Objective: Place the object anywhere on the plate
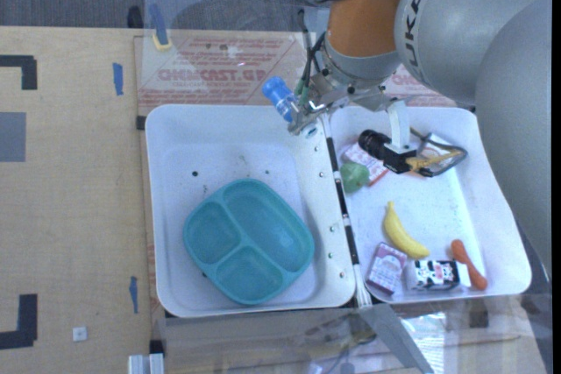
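End effector (302, 114) over the back rim between your two bins, clamped on a blue bottle (280, 97) | bottle held above the left bin's (166, 153) far corner | teal plate (248, 239) sits in that bin, well apart | banana (402, 232) in right bin (491, 223)

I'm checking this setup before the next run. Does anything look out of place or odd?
Nothing stands out. The teal plate lies flat in the left bin; the banana and carrot rest in the right bin.
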Robot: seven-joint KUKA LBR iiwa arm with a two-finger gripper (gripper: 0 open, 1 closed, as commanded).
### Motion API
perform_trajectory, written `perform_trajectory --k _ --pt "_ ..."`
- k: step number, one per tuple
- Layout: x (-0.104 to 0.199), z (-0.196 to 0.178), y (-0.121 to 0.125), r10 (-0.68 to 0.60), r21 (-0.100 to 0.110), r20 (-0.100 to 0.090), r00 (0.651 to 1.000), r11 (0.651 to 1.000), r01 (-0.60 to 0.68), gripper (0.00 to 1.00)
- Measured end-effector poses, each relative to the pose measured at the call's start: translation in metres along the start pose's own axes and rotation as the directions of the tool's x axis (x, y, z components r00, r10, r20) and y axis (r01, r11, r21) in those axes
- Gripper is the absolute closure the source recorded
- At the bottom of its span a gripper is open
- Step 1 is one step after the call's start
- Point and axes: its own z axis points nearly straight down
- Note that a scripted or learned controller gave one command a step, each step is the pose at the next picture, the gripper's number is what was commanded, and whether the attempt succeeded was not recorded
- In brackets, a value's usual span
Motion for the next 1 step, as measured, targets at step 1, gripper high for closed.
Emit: perform_trajectory --k 1 --pt "0.0778 -0.0441 -0.0356 -0.296 -0.001 0.000 0.955 0.955 0.296 1.00"
